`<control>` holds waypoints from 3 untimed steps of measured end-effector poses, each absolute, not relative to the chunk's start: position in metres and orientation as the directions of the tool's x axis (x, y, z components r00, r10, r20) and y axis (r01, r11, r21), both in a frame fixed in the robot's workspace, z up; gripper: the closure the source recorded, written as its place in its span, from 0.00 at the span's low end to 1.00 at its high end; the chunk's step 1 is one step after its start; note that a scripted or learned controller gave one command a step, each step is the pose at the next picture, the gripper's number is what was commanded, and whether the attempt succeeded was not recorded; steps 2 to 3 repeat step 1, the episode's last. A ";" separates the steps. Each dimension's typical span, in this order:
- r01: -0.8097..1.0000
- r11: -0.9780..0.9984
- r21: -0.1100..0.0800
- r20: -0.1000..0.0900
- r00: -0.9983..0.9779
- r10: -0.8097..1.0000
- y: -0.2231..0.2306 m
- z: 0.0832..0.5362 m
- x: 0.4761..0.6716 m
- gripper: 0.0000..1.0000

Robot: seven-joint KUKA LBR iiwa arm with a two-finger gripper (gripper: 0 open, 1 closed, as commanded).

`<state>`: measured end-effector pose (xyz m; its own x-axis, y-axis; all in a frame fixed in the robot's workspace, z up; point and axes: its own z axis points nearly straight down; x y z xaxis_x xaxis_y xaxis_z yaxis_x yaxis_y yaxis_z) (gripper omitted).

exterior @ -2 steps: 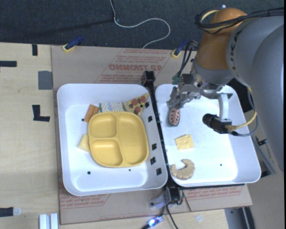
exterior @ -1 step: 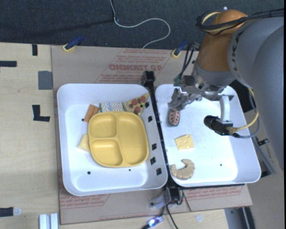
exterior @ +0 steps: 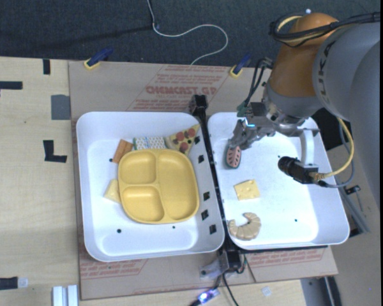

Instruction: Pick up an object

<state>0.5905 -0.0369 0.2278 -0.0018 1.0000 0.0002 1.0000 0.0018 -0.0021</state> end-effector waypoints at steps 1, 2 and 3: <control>1.000 0.001 -0.001 -0.001 -0.001 1.000 -0.040 0.226 0.602 1.00; 1.000 0.001 -0.001 -0.001 -0.001 1.000 -0.040 0.226 0.602 1.00; 1.000 0.001 -0.001 -0.001 -0.001 1.000 -0.040 0.226 0.602 1.00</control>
